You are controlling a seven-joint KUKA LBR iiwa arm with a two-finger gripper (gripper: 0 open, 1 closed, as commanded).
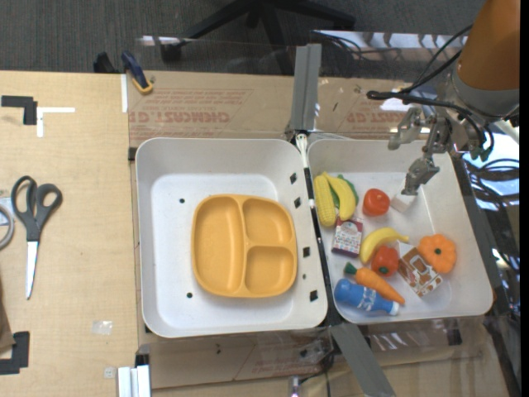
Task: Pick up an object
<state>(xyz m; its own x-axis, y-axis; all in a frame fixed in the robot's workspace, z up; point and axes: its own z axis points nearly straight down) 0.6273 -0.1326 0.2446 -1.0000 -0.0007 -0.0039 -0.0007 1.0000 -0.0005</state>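
The toys sit in the right bin (473, 246): corn (325, 199), tomato (376, 202), banana (382, 240), carrot (379, 284), pumpkin (439, 253), bottle (364, 298). The claw (420, 176) hangs over the bin's far side, right of the tomato, holding nothing; how wide it stands I cannot tell. The left bin (157, 222) holds a yellow tray (245, 246). Scissors (34, 222) lie on the tabletop (66, 296).

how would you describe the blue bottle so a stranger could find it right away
Look in the right-hand white bin, the one crowded with toy food. Go to its near edge, at the left end: the blue bottle lies on its side there, just below a carrot. It is the only blue item in the bin.
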